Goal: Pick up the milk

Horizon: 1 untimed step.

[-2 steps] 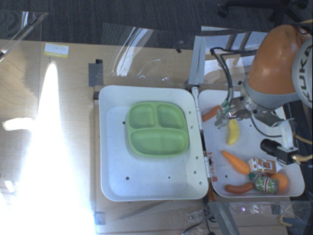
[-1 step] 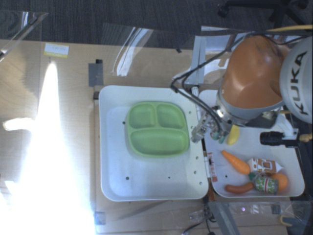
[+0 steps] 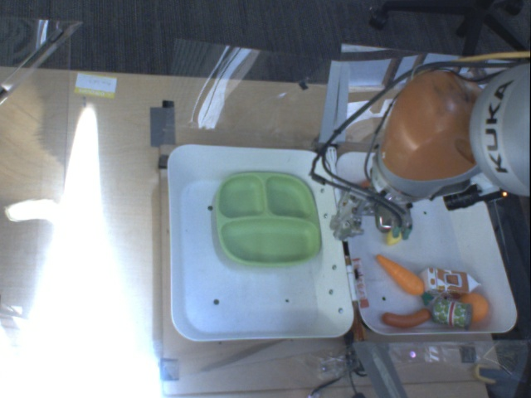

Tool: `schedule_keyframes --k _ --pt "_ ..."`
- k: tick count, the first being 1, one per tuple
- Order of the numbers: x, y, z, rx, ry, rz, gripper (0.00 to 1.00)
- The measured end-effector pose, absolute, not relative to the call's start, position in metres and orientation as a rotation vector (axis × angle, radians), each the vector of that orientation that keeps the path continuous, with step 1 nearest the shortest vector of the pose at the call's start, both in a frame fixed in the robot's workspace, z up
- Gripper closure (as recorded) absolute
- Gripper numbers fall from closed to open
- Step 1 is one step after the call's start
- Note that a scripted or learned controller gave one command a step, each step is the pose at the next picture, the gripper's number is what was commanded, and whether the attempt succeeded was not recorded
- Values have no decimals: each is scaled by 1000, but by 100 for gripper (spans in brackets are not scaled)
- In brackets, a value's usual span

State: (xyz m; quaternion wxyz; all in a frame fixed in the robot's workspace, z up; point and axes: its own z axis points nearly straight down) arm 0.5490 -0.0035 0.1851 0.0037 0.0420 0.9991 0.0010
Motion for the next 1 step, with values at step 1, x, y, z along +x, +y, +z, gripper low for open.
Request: schedule_keyframes --k 1 --pt "527 -12 186 -896 3002 1 100"
